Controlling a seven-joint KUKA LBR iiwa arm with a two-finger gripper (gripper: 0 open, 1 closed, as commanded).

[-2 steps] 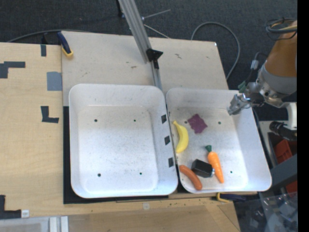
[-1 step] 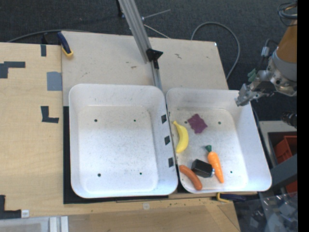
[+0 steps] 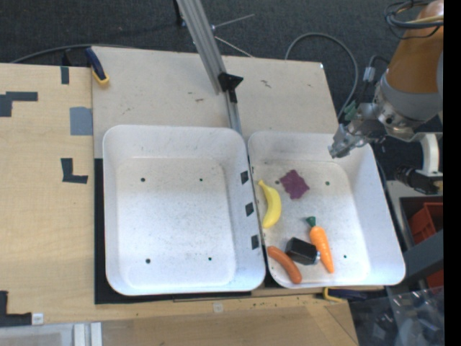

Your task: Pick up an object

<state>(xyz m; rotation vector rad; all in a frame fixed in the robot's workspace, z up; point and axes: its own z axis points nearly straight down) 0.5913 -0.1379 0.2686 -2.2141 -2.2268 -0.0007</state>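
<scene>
The right bin (image 3: 360,193) holds a yellow banana (image 3: 271,204), a purple block (image 3: 294,184), an orange carrot with a green top (image 3: 321,246), a black object (image 3: 302,251) and a red-orange sausage shape (image 3: 285,264). My gripper (image 3: 338,148) hangs over the bin's far right corner, above and to the right of the purple block. Nothing shows between its tips.
The left bin (image 3: 122,193) lies beside the right one, across a black-clipped divider (image 3: 248,207). A slanted metal pole (image 3: 205,42) crosses the bench behind the bins. Cables (image 3: 317,45) loop at the back right. A blue and yellow tool (image 3: 97,67) lies at the far left.
</scene>
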